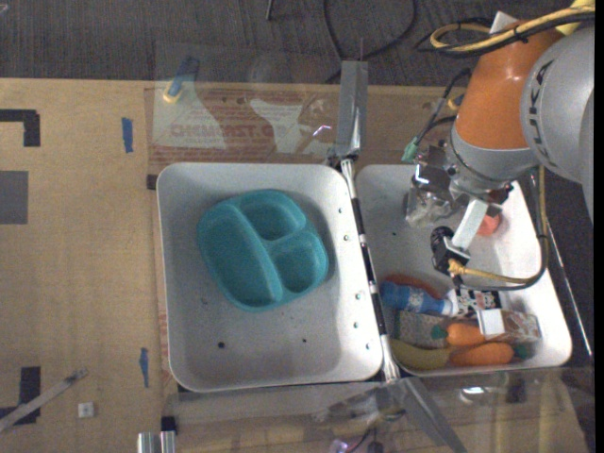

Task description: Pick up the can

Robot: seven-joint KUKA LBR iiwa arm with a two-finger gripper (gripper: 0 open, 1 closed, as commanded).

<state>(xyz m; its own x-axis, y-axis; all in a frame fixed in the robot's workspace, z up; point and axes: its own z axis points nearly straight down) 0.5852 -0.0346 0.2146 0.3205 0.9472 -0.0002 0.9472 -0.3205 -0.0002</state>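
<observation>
In right bin [533, 286]: can [415, 328], I think the dull brown-grey piece in the front heap, betw. blue bottle [412, 298] & banana [420, 355].
Can axis: looks laid on its side, long axis approx. left-right in view; which end is the top, can't tell.
My gripper [425, 196]: over bin's far end, well apart from can; grip state can't tell.
Approach: I'd come straight down & take it across its short width; neighbours crowd it.

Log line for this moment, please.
arm: over right bin | gripper: near bin's far end | items: heaped at near end | left bin: teal tray
</observation>
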